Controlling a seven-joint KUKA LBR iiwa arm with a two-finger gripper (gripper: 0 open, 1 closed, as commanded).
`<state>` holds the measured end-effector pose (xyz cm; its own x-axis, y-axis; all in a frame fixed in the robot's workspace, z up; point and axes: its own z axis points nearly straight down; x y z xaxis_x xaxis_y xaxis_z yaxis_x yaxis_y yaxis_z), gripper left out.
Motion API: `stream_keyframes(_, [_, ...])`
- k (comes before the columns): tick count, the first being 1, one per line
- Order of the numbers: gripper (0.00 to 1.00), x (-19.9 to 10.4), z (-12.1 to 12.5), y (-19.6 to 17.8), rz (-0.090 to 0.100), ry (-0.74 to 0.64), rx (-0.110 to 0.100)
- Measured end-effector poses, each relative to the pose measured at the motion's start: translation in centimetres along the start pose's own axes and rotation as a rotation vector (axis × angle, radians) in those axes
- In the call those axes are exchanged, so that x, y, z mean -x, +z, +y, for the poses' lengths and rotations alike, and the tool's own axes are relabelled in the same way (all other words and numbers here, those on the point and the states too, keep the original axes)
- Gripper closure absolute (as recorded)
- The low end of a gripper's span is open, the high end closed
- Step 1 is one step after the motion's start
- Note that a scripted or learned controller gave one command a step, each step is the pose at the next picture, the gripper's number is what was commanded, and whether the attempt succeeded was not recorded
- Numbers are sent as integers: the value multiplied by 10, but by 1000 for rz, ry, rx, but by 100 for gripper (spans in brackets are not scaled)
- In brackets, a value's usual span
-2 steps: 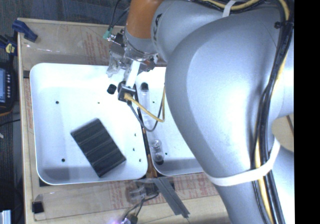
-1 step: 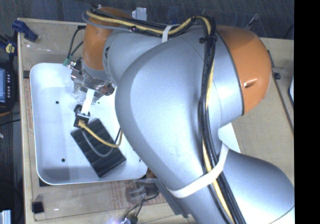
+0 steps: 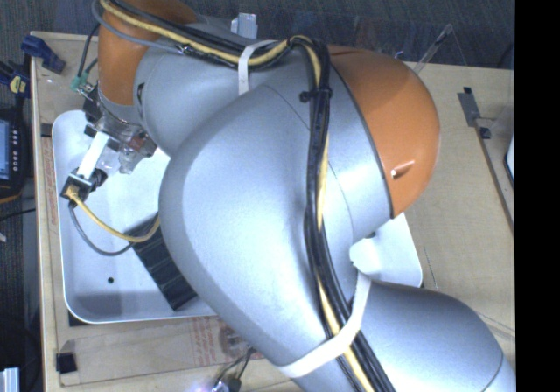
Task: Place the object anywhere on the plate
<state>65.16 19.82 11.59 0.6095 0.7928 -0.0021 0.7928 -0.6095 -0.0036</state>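
End effector (image 3: 125,147) sits over the upper-left part of the left bin (image 3: 96,298). The arm blocks it, so you cannot tell whether it is open or closed. One loose item seen: a black ribbed strip (image 3: 166,269) on the bin floor, partly under the arm and apart from the end effector. Probably your object. Judged light, stiff and low-lying. Take it across the narrow width, mid-length.
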Motion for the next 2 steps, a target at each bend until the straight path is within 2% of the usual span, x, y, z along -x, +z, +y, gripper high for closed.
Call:
stream_keyframes(1, [100, 85, 3, -117, 2, -101, 2])
stream_keyframes(2, [100, 29, 5, -29, -1, 113, -1])
